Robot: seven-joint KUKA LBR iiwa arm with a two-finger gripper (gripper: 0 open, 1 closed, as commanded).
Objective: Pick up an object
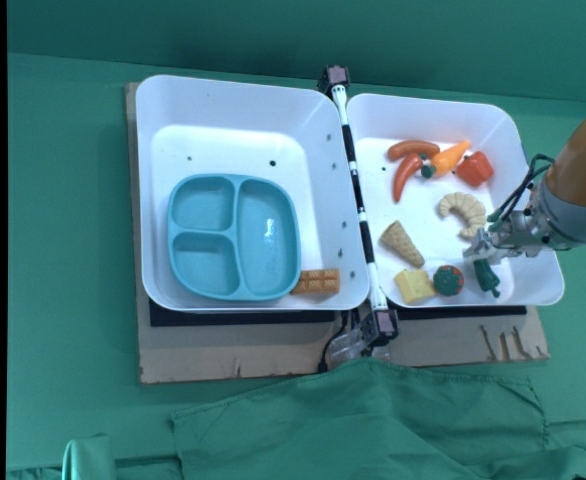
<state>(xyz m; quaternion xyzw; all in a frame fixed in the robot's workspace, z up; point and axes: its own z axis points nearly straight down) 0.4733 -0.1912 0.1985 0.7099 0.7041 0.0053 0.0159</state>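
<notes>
My gripper (481, 256) hangs low over the front right corner of the right bin (538, 290), just below a pale croissant (461, 206). A small dark green piece (488, 277) lies right under the gripper's tip; whether it is gripped cannot be made out. A red tomato with a green top (449, 280) sits just left of the gripper, beside a yellow cheese block (413, 286). A tan cone wedge (401, 243) lies further left. At the back of the bin are a sausage (413, 150), a red chili (405, 176), a carrot (450, 155) and a red pepper (475, 168).
The left bin (163, 118) holds a blue divided plate (233, 236) and an orange waffle piece (317, 282) at its front right corner. A black hinge strip (351, 173) runs between the bins. Green cloth (373, 418) is bunched in front of the bench.
</notes>
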